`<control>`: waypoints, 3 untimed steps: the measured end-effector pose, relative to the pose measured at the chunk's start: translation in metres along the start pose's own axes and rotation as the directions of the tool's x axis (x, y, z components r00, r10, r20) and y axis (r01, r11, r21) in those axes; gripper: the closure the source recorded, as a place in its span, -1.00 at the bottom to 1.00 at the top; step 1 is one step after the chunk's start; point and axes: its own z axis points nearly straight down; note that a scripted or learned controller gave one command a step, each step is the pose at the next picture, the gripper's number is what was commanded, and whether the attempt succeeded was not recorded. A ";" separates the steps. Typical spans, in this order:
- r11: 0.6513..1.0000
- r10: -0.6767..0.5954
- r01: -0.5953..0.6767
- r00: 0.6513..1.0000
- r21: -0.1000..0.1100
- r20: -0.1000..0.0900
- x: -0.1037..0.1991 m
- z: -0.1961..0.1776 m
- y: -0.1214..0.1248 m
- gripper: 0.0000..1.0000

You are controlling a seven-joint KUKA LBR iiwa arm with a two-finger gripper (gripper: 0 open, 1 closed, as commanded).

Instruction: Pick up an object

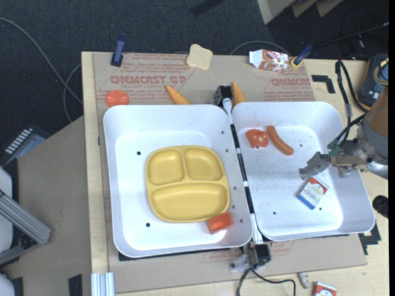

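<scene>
A: Where is the gripper (316, 165) sitting?

B: It is hanging over the right bin (290, 224), toward that bin's right side; the arm (376, 134) is reaching in from the right edge, wrist turned so the fingers are pointing left and slightly down; I am seeing grey finger parts near the tip, but whether they are spread or pressed together I cannot tell; nothing is showing between them.

A: And the nearest object?

B: A small blue, white and red carton (311, 193) is lying flat on the bin floor just below and beside the fingertips; it is looking close but apart from them.

A: Other things in that bin?

B: A red tomato-like piece (257, 138) and an orange sausage (280, 140) are lying side by side in the upper left part, well apart from the gripper.

A: The left bin (123, 184)?

B: A yellow divided plate (186, 182) is sitting in its middle; an orange-red block (219, 222) is resting just at the plate's lower right edge.

A: Outside the bins?

B: A slice of toy bread (199, 57) and a carrot (177, 95) are lying on the board behind the left bin.
</scene>
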 end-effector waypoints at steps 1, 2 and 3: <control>1.000 0.002 -0.002 1.000 0.002 -0.001 -0.063 0.100 0.031 -1.00; 1.000 0.002 -0.002 1.000 -0.009 0.006 -0.038 0.138 0.017 -1.00; 1.000 -0.002 0.002 1.000 -0.002 0.000 -0.005 0.105 0.097 -1.00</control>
